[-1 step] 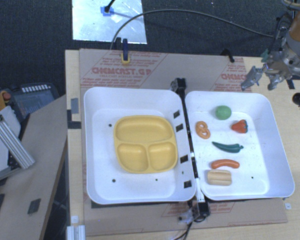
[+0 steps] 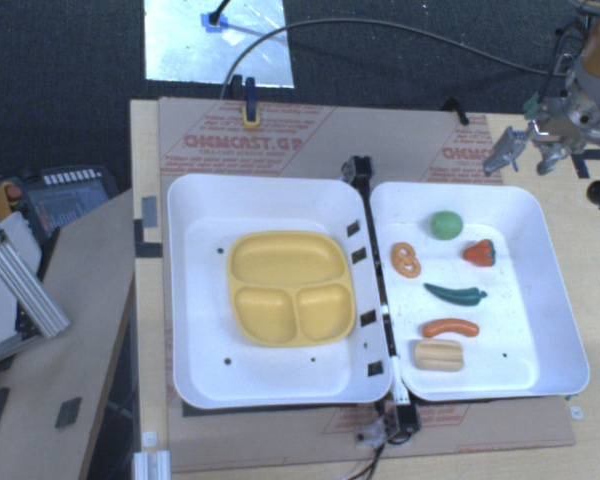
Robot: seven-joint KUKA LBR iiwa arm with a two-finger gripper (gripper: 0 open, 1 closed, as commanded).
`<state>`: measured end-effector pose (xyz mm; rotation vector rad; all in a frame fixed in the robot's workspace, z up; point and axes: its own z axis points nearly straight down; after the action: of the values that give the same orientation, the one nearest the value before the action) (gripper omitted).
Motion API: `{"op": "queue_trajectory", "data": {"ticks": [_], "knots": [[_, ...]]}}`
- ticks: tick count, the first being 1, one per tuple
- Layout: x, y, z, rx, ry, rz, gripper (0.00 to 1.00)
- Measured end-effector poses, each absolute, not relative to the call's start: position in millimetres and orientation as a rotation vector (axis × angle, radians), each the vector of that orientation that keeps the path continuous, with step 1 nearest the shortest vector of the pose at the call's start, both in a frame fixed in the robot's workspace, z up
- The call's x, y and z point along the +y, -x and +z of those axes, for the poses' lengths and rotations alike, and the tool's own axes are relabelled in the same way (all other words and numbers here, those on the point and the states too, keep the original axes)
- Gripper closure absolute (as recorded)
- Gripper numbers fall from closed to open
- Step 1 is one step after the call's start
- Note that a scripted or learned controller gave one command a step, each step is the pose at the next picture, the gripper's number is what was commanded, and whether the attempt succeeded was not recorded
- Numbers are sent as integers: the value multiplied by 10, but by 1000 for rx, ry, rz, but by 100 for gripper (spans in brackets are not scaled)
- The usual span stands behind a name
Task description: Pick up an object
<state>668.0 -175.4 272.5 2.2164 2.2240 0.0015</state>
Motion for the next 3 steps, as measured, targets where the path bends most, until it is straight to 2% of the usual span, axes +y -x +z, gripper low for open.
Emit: {"op": "queue_trajectory", "data": {"ticks": [1, 3], "knots": [[-1829, -6660, 2278, 2222, -2221, -2, 0], [-1683, -6666, 1397, 2227, -2215, 0, 0]]}}
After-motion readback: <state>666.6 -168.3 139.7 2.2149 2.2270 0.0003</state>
